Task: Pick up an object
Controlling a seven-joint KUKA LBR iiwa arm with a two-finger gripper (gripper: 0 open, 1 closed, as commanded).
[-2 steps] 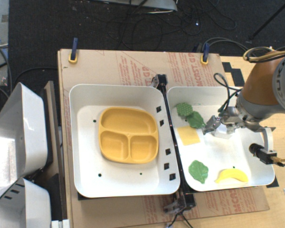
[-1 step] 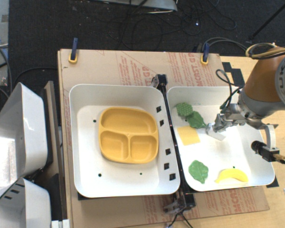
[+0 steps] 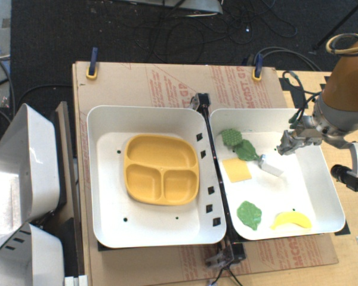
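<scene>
Brown cardboard was laid over the bench, and two shallow white bins were seen on it side by side from the fixed overhead camera, with dark floor and loose cables behind. One yellow divided tray was counted in the left bin, lying flat near its middle. In the right bin five small pieces were counted: one green brush-like piece with a white handle towards the back, one flat yellow square just beside it, one small white block near the handle end, one green leafy piece at the front, and one yellow banana close to the front rim. The gripper was held over the right bin, just to the right of the handle and the white block; whether it was open or closed could not be told, and nothing was seen in its grasp. All the pieces were judged to be light toy items, probably of smooth plastic and so rather slippery. The banana was thought the easiest to take, across its narrow curved middle; the flat square was judged hard to pinch from above, being so thin, while the leafy piece seemed likely to give under pressure.
</scene>
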